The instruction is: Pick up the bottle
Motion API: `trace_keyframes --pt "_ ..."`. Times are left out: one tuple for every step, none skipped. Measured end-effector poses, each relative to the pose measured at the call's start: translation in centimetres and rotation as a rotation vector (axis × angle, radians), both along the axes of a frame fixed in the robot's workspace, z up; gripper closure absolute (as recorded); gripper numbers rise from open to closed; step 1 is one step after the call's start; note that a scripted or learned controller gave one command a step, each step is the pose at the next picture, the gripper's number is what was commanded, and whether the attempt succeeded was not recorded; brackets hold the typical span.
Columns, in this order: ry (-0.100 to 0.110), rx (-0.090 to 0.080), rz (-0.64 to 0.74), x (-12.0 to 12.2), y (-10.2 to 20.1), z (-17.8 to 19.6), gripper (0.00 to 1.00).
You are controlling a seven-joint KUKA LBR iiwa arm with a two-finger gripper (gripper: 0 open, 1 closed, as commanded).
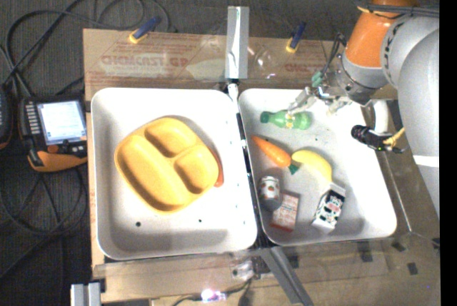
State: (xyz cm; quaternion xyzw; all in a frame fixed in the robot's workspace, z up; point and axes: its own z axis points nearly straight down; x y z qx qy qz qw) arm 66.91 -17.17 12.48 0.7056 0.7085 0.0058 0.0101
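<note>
Hovering over the green bottle, the gripper spreads its 2 fingers, holding nothing; it should straddle the bottle's body squarely before closing.

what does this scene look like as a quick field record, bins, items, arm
left bin: holds a yellow divided plate
right bin: holds the green bottle, carrot, banana, small can, red packet, small carton
bottle: lying on its side near the far edge of the right bin
gripper: right above the bottle's right end
arm: reaching in from the right
held: nothing visibly between the fingers
task state: bottle not yet lifted
</note>
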Motion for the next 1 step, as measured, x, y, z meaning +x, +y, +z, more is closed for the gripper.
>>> trace_keyframes --pt "-0.018 -0.012 0.044 1.03 2.07 -1.4 0.0"
